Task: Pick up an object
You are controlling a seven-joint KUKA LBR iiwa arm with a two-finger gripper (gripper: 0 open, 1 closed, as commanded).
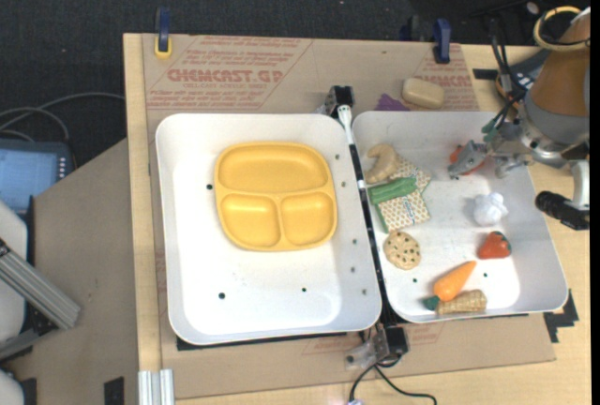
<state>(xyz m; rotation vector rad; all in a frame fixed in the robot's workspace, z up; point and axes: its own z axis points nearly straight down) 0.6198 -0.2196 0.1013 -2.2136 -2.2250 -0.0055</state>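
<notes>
Camera view, my listing: gripper (480,159) at upper right of the right bin (553,286), fingers' state I cannot tell. Beneath it: small orange-red toy (464,153). Yellow divided plate (276,194), left bin (187,234).

bench: brown cardboard-faced board (234,66) with red CHEMCAST print at far left, on a tan tabletop
clamps: blue clamp (163,33) at far-left edge, second blue clamp (442,39) at far edge, right of centre
left bin (178,234): white, shallow, lies flat on the board
right bin (544,277): white, shallow, touching the left bin along the centre seam
loose on board: beige bread-like piece (423,93) and small purple item (389,102), just beyond the right bin's far rim
</notes>
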